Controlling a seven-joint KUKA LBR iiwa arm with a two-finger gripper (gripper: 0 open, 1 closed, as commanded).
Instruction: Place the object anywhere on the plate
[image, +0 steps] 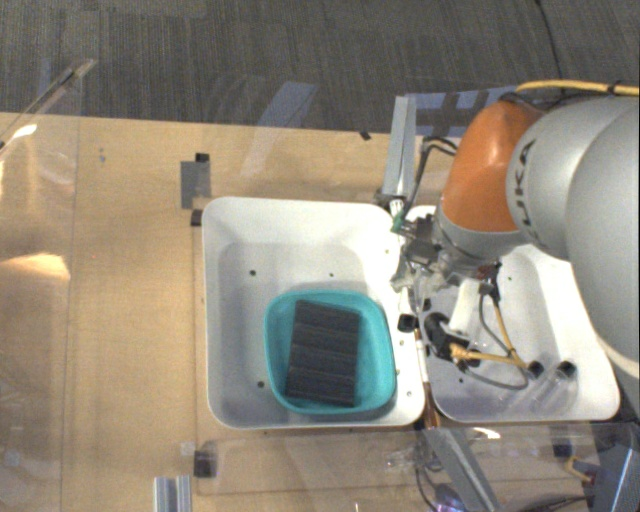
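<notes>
Though clear of the arm (560, 180), ridged dark block (323, 352) on teal plate (379, 350).

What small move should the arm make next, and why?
Probably lift the arm straight up and stop. The dark ribbed block already lies flat on the teal plate in the left bin, inside its rim, while the arm hangs over the seam between the bins, apart from the block. Nothing seems left to place.

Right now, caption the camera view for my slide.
Dark ridged block rests on the teal plate in the left bin; the arm hangs above the bins' shared edge.
</notes>
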